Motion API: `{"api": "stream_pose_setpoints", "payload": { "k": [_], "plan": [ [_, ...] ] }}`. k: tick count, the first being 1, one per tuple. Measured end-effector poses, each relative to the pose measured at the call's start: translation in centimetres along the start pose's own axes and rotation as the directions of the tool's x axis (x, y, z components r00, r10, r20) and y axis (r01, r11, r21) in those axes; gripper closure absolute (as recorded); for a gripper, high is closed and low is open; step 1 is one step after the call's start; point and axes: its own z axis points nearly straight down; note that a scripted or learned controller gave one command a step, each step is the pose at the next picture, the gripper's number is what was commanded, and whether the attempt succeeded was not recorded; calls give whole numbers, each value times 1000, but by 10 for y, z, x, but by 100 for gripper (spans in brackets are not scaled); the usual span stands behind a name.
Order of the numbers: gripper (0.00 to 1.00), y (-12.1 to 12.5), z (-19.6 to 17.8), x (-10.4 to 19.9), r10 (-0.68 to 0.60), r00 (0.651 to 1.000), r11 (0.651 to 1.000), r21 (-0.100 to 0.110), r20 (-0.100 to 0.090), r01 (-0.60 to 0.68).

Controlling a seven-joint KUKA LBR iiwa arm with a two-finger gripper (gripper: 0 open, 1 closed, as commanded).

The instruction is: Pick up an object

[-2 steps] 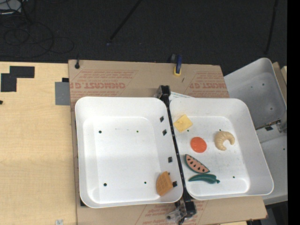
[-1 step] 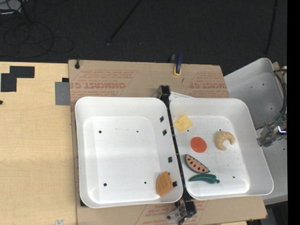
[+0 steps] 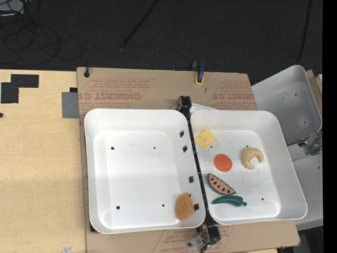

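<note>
Around the red tomato (image 3: 223,163) in the right bin (image 3: 284,141): croissant (image 3: 252,157) beside it, watermelon slice (image 3: 221,184) just below. The pincer's grip I cannot tell.

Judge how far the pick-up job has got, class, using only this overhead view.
Done: nothing looks lifted. The cheese, tomato, croissant, watermelon slice and green pepper lie in the right bin; a brown biscuit lies in the left bin. In hand: nothing. Left: choosing, grasping and raising one item.

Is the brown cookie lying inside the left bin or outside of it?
Inside. The brown cookie lies on the floor of the left bin, in its near right corner, close to the wall that divides the two bins.
</note>
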Motion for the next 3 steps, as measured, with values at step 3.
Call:
{"api": "stream_pose_setpoints", "payload": {
  "k": [3],
  "plan": [
    [100, -2, 93, -2, 2, 1000, 1000, 13, -6, -1]
  ]
}}
